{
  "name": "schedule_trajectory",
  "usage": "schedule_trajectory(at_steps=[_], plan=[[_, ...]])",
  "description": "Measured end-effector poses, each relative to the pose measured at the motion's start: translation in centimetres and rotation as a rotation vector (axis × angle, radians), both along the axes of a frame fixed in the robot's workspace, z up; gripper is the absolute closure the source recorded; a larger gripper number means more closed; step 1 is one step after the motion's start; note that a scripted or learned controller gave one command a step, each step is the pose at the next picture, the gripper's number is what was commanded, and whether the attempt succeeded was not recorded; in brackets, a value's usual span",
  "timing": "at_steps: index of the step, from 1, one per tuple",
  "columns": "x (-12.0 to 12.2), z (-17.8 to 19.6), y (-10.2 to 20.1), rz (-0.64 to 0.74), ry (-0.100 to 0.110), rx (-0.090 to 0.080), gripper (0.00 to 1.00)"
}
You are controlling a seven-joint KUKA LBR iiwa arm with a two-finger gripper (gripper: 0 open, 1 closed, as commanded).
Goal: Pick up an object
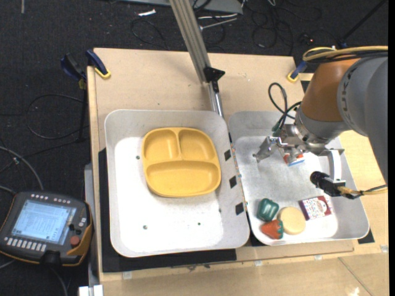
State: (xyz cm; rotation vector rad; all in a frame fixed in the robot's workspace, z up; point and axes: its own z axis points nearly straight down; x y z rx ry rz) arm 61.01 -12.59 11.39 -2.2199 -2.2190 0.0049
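Several small things lie in the right bin (250,165): a green pepper-like piece (267,209) with a red piece (272,229) touching it at six o'clock, a pale yellow round (292,221) just beside both at three o'clock, and a small pink-and-white packet (315,208) further toward three o'clock. At twelve o'clock from that cluster, the gripper (285,145) hangs over the bin's upper middle, with a small red, white and blue item (295,159) right under it; whether that item sits between the fingers, or how the fingers stand, I cannot tell. Toward nine o'clock, in the left bin (123,227), a yellow divided tray (181,161) rests in the upper half. A teach pendant (42,226) lies on the floor far toward nine o'clock.
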Motion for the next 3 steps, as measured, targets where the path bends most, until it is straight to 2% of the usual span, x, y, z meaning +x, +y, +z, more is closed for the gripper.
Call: schedule_trajectory(at_steps=[1,2,3], plan=[[0.2,1.3,0.0,0.0,-0.005,0.0,1.0],[-0.4,6.3,-0.7,-0.001,-0.009,-0.001,1.0],[0.0,10.6,-1.0,0.002,-0.01,-0.001,1.0]])
